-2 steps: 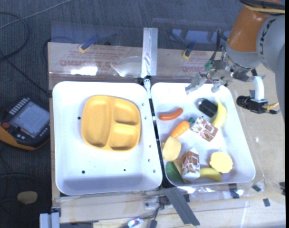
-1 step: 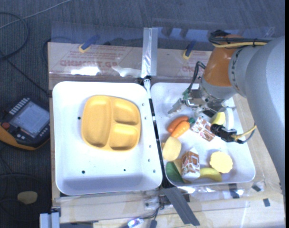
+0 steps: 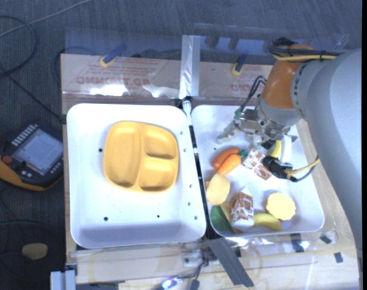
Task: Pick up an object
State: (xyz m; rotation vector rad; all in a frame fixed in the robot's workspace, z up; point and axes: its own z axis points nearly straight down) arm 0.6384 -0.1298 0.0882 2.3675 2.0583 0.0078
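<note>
gripper (image 3: 244, 128): low in right bin (image 3: 313, 213), near its back edge; jaws apart, nothing between them
carrot (image 3: 227, 160): bin's middle, by left wall; just front-left of the jaws
axis: carrot lies slantwise, leaf end toward gripper
others: potato (image 3: 218, 189), carton (image 3: 242, 208), lemon (image 3: 280, 205) toward front edge
left bin: yellow tray (image 3: 141, 155)

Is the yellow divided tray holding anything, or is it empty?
Empty. The yellow divided tray lies alone in the left bin, and all its compartments show bare yellow plastic.
</note>
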